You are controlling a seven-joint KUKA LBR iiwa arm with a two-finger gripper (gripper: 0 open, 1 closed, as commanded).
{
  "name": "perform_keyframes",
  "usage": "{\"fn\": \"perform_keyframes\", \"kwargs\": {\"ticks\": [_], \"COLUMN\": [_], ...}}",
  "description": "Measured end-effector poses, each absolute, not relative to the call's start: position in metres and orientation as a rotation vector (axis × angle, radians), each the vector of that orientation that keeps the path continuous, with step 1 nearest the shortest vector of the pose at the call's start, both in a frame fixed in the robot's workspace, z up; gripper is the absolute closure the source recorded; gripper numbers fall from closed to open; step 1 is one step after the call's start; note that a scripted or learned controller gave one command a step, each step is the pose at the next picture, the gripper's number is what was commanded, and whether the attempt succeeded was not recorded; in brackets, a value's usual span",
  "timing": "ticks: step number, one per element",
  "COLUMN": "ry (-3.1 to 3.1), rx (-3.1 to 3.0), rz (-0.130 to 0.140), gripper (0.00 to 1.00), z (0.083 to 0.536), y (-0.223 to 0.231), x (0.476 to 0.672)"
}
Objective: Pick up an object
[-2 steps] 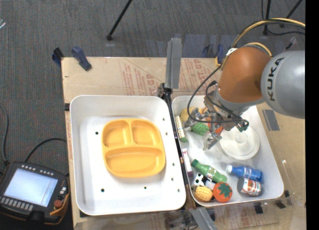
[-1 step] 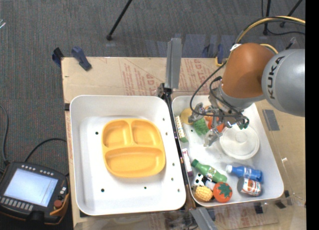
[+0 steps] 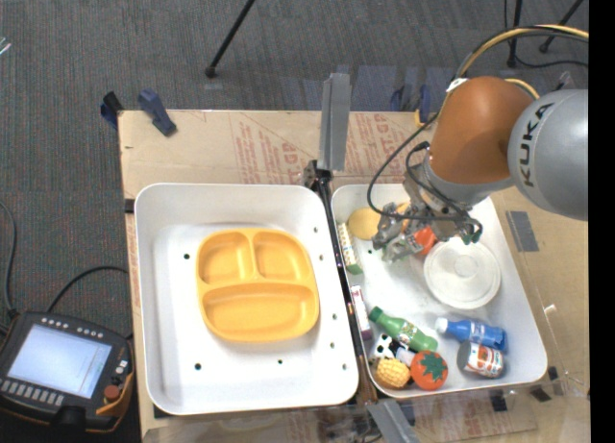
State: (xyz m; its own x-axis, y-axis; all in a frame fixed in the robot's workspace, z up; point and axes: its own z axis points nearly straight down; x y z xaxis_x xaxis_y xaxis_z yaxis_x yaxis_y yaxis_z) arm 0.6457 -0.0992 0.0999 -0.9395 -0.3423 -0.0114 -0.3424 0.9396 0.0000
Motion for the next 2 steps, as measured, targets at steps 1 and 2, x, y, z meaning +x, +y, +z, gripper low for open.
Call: {"fn": "perform_keyframes", "kwargs": {"ticks": [1, 2], "ry": [3.091, 3.108], "rx": [-0.458, -0.449], "rz": [-0.002, 0.004], "gripper": [1.00, 1.00], "z": [0.237, 0.219], "y": [-0.052, -0.021], "x": [0.648, 0.645]}}
